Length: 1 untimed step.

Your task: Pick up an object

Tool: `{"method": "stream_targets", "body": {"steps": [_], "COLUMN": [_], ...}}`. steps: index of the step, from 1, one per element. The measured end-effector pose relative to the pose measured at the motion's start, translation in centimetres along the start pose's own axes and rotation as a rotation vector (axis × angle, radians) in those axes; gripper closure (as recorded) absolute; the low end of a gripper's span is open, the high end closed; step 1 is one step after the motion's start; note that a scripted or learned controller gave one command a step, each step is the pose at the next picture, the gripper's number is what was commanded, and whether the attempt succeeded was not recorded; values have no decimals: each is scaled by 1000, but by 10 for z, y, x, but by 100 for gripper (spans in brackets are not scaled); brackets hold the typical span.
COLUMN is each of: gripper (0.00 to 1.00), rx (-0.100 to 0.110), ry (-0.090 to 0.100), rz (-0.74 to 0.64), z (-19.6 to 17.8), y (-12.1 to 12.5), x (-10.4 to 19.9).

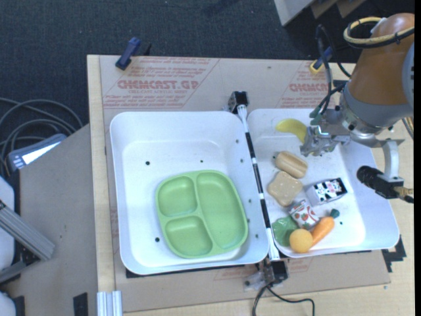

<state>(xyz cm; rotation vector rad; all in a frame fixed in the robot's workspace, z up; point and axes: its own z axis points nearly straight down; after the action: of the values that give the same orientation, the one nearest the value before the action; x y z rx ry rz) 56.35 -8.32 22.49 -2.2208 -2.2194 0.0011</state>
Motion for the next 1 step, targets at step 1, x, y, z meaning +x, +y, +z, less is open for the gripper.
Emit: {"method": "stream_targets", "body": {"steps": [1], "gripper": [100], "rx": [1], "ry": [0], "rz": [0], "z": [-1], "y": [-16], "x": [6]}}
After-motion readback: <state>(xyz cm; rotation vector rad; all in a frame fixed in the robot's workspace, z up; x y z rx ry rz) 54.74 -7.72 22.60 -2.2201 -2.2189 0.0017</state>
